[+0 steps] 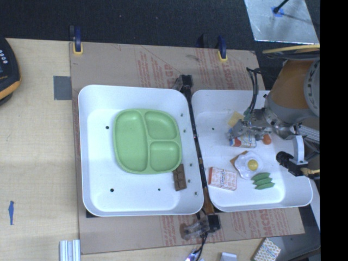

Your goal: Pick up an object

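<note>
The right white bin (217, 200) holds several small items: a yellow wedge (236, 117), a small can-like piece (242, 141), an orange bit (266, 139), a fried egg on toast (248, 165), a green pea pod (263, 181) and a pink patterned packet (223, 178). My gripper (248, 128) is low in this bin, right over the can-like piece and beside the yellow wedge. The grey arm with its orange band (291, 86) comes in from the right.
The left white bin (92, 145) holds a green divided plate (147, 140) and a brown bar (178, 177) by its right wall. Clamps sit at the cardboard's far edge. A dark device (6, 69) lies at the far left.
</note>
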Controlling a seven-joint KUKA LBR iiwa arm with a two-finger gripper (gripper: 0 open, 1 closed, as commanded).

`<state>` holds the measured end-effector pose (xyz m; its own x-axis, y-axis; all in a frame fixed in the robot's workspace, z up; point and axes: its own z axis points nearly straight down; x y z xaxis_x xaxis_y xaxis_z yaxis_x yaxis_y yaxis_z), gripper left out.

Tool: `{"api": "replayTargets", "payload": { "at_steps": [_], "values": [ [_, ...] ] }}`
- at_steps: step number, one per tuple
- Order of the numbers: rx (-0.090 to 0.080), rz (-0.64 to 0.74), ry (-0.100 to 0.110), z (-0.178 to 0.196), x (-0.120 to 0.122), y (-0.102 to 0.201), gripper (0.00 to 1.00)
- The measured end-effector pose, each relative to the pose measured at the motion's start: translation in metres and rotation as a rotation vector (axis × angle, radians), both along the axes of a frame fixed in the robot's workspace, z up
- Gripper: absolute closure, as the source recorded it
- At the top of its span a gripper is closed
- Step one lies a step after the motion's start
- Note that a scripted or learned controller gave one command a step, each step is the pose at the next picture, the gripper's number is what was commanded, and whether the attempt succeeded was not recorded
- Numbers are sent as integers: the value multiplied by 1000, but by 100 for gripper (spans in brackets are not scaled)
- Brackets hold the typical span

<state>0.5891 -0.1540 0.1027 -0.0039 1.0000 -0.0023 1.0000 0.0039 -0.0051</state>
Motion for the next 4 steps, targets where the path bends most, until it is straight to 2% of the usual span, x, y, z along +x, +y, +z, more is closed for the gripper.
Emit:
{"api": "replayTargets", "payload": {
  "at_steps": [1,2,3,4],
  "values": [
    [5,7,-5,94,-57,68,100],
    [3,5,-6,111,-20,108,100],
    [2,6,-3,130,-29,163,100],
    [2,6,3,106,-47,200,100]
  ]
}}
